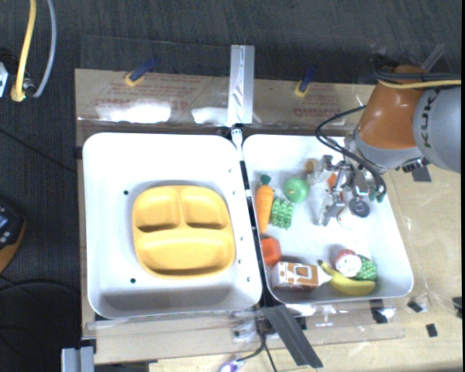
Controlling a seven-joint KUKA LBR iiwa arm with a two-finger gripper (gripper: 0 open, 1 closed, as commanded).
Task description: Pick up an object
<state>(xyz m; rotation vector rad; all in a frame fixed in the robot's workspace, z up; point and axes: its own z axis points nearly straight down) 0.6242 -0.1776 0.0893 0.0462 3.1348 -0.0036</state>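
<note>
- The arm (407,126), grey with an orange band, reached in from the right over the right bin (395,239).
- The gripper (335,200) hung above the bin's far middle, nothing visibly between its fingers; whether the jaws stood open or closed could not be told.
- A small green apple (297,189) lay just left of the gripper, round and glossy.
- An orange carrot (263,204) lay along the bin's left wall, a knobbly green piece (282,214) beside it.
- Near the front edge lay an orange-and-white carton (296,276), a yellow banana (349,284) and a red-and-white round item (346,263).
- The left bin (108,231) held a yellow divided tray (184,231).
</note>
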